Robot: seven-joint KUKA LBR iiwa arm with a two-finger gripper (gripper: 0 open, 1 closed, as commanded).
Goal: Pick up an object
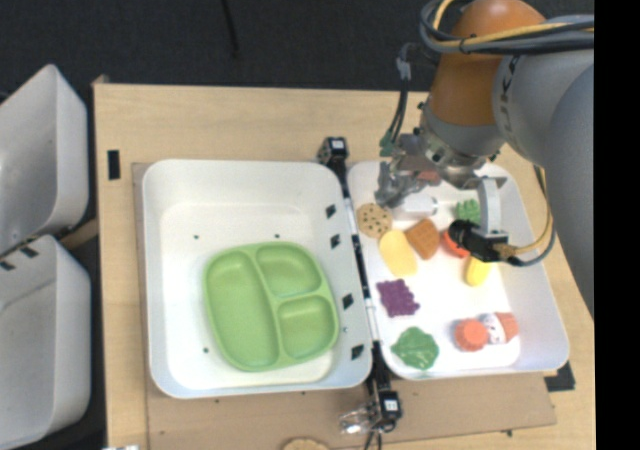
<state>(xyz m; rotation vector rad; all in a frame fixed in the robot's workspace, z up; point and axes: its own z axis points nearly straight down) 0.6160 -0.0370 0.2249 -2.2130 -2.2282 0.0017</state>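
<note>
The right white bin (pixel 540 323) holds several toy foods: a round cookie (pixel 373 221), a yellow piece (pixel 398 251), an orange waffle-like piece (pixel 424 237), purple grapes (pixel 397 297), a green leafy piece (pixel 415 348), an orange and white toy (pixel 484 331), a small yellow piece (pixel 476 271) and a green bit (pixel 467 209). My gripper (pixel 398 188) hangs low over the bin's far left part, just above and behind the cookie. Nothing shows between its fingers.
The left white bin (pixel 170 238) holds a green divided plate (pixel 270 305). A divider with black clips (pixel 353 238) separates the two bins. The grey arm with its orange band (pixel 480 33) reaches in from the upper right. White shapes stand at the left edge.
</note>
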